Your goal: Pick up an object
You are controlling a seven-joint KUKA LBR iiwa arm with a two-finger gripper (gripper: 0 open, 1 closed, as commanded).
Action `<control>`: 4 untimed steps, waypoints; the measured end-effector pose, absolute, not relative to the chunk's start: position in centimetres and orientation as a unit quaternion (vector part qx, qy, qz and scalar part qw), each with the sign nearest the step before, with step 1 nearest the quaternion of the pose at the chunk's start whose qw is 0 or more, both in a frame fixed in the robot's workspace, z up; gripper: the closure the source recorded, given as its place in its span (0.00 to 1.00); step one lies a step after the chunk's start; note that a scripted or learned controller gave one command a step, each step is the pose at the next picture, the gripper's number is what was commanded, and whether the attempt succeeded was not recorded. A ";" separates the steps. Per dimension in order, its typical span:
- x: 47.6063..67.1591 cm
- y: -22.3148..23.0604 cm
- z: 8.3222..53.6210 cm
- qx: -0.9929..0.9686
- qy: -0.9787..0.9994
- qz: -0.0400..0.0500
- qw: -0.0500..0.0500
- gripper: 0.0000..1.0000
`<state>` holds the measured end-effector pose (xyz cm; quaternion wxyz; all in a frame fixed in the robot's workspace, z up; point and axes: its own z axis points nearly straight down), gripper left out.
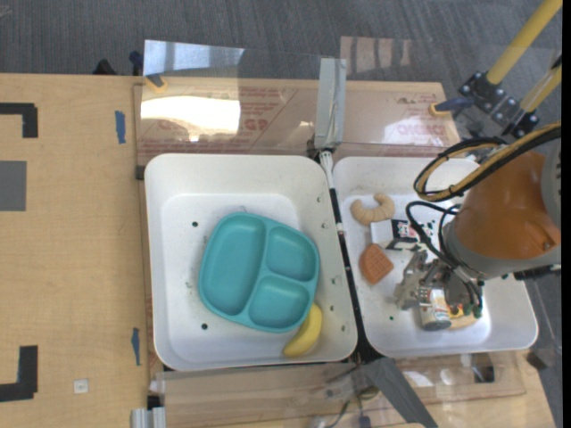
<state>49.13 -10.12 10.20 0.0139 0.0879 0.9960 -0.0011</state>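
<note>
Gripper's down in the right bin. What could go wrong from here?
1. The gripper sits low in the right white bin amid clutter: an orange waffle-like piece, a black-and-white packet and a tan curved croissant-shaped toy lie close by, so it may nudge a neighbour or close on nothing.
2. Black cables loop beside the wrist and might snag on a lift.

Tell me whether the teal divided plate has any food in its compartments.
Empty. The teal plate in the left bin shows bare teal in all three compartments; the banana lies outside it, at its lower right rim.
</note>
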 end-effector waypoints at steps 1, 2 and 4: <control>49.3 -10.0 11.2 0.087 0.996 -0.001 0.017 1.00; 48.1 -6.6 18.6 0.259 0.966 0.001 0.003 1.00; 48.2 -14.9 24.2 0.508 0.861 0.000 0.004 1.00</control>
